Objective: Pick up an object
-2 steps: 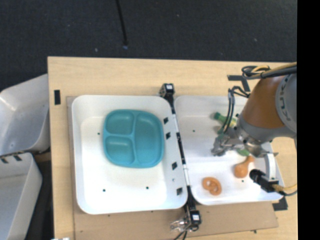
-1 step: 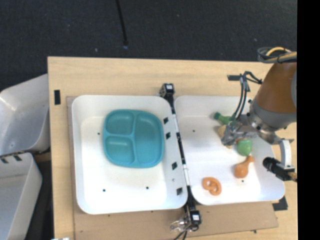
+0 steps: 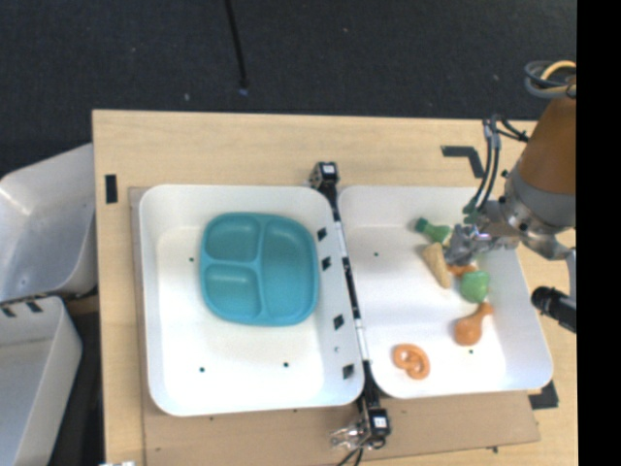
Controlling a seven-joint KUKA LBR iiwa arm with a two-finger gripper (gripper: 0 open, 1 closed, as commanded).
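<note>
Tray [image 3: 260, 268] in left bin [image 3: 155, 357]; pretzel [image 3: 411, 361] in right bin [image 3: 388, 221].

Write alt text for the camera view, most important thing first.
The gripper hangs low in the right bin, among a tan piece, a green piece and a dark green piece. Nearer the front lie an orange pretzel and an orange gourd-shaped toy. The left bin holds a teal divided plate.

My pale wooden bench top [image 3: 243, 149] stands on a dark speckled carpet floor [image 3: 291, 37]. To my far left sit white plastic tubs [image 3: 44, 231], under even light.
</note>
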